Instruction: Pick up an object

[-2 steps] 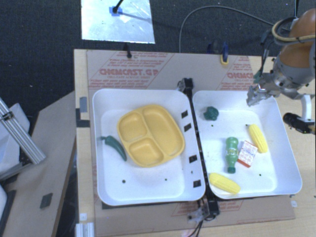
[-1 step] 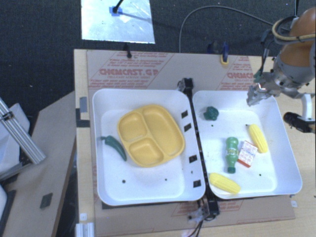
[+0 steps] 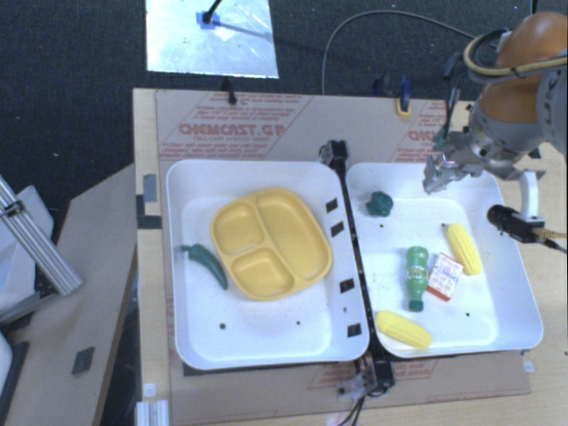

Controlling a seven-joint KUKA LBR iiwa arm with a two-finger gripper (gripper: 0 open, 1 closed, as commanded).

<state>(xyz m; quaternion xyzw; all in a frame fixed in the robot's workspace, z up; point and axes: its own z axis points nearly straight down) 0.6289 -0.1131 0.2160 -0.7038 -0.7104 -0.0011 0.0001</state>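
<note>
Landmark: the black divider (image 3: 348, 238) between the two bins is taken as the reference for every place below.

Gripper: the gripper (image 3: 438, 176) is seen right of the divider, above the far rim of the right bin (image 3: 524, 313). Whether its fingers are spread or closed cannot be told, and nothing is seen held between them.

Nearest candidate: a small dark green lumpy piece (image 3: 380, 204) lies just right of the divider, near its far end. It is judged light and rigid, but rounded and bumpy, so a slip is thought likely unless it is taken across its widest part.

Green bottle (image 3: 416, 277): it lies right of the divider, about level with its middle. It is judged light, stiff and smooth, best gripped across the body.

Two corn cobs: one (image 3: 464, 248) is set well right of the divider, one (image 3: 404, 329) just beside its near end. Both are judged light and ridged, best gripped across the short axis.

Red-and-white packet (image 3: 445, 277): it touches the bottle's right side. It is judged flat and hard to pinch.

Left bin (image 3: 191, 335): left of the divider, a yellow three-compartment plate (image 3: 271, 242) and a green pepper (image 3: 207, 264) are held.
</note>
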